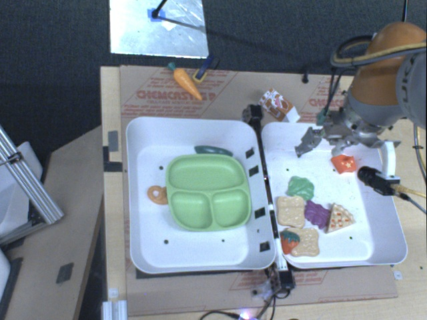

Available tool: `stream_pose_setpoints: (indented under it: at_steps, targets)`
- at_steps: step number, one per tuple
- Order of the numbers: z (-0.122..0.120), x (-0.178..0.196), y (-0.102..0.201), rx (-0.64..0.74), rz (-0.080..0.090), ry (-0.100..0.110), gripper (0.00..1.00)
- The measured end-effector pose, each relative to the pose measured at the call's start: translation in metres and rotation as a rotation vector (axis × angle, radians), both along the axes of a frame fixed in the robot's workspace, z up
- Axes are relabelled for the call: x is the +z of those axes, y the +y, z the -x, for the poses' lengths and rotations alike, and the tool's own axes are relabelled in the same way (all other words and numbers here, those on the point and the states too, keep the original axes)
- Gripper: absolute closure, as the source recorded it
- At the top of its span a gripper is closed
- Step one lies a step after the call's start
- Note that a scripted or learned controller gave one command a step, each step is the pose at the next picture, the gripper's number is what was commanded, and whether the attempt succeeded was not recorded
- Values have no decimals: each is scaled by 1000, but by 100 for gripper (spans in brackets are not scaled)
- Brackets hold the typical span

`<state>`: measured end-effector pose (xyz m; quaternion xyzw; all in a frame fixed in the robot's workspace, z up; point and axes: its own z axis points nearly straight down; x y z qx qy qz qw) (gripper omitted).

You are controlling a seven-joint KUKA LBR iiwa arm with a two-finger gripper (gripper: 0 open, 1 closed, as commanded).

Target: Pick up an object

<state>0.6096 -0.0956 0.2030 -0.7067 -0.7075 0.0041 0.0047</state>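
Even overhead light, soft focus, mild glare.

Bench evenly lit, fairly bright; both bins (pixel 200 129) near blown-out white, their rims losing detail. Shadows short and soft, hugging the green tray (pixel 207 192) and the toys in the right bin. Foil sheet (pixel 159 19) beyond the bench's far edge gives patchy specular glare. Dark backdrop there goes nearly black, grainy. Whole frame slightly soft, low resolution; print on the cardboard along the bench's far edge only just legible. Arm (pixel 390 65) at right smeared, edges blurred. A small bright glint at the bench's near edge. No obvious bending at frame corners.
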Motion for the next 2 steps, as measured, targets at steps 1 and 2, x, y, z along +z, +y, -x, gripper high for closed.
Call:
stream_pose_setpoints:
  at_steps: [1,2]
  targets:
    - [-3,8,0,2,1,-14,0]
    - [4,-45,8,1,1,-12,0]
